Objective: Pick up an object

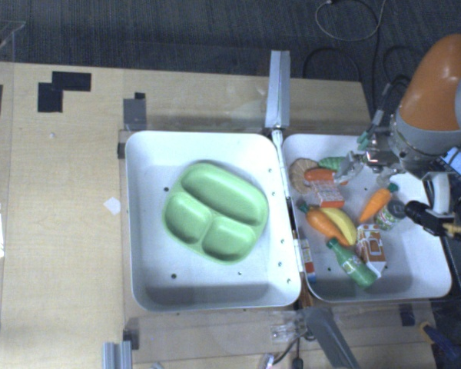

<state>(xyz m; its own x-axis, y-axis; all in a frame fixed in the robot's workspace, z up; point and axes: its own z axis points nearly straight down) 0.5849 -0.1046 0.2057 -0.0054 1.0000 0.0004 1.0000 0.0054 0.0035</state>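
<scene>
The right bin (430, 275) holds a heap of toy food. A carrot (375, 204) lies near its middle, with a yellow banana (341, 224) and an orange vegetable (320, 221) to its left. A green bottle (352, 264) and a brown and white carton (372, 247) lie toward the front. A red piece (320, 174) rests on a tan round item (299, 175) at the back left. My gripper (356, 158) hangs over the bin's back, just right of the red piece and above the carrot. Nothing can be seen held in it.
The left bin (146, 275) holds a green divided plate (215, 211). A metal divider post (277, 91) rises behind the seam between the bins. A small dark-capped bottle (389, 215) lies right of the carrot. The arm's orange band (439, 83) looms over the right bin's back corner.
</scene>
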